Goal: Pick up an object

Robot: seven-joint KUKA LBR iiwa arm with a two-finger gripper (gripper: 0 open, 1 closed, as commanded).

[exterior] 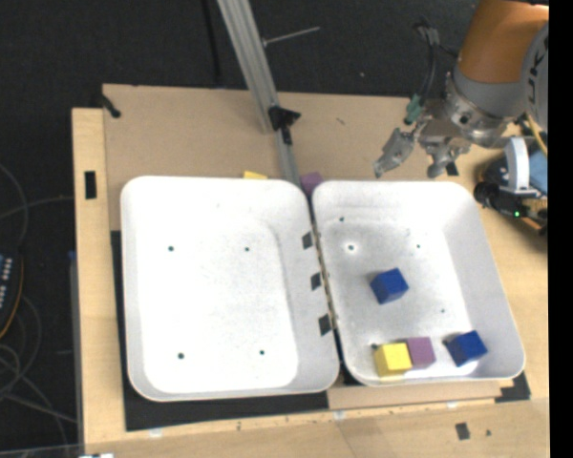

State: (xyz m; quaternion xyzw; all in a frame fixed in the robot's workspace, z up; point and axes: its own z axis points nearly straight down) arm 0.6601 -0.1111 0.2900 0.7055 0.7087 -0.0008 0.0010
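The right bin (477,246) holds four blocks. A blue cube (389,285) lies near its middle. Along the front wall sit a yellow cube (393,359), a pale purple cube (420,351) touching it, and a second blue cube (466,347) at the front right corner. My gripper (418,162) hangs above the bench just behind the right bin's back rim, well away from all the blocks. It is open, with one finger (392,156) spread to the left and nothing between the two.
The left bin (138,256) stands beside the right one. A slanted metal pole (253,55) ends behind the seam between the bins. A small yellow piece (255,175) and a purple piece (311,181) lie outside, behind the bins.
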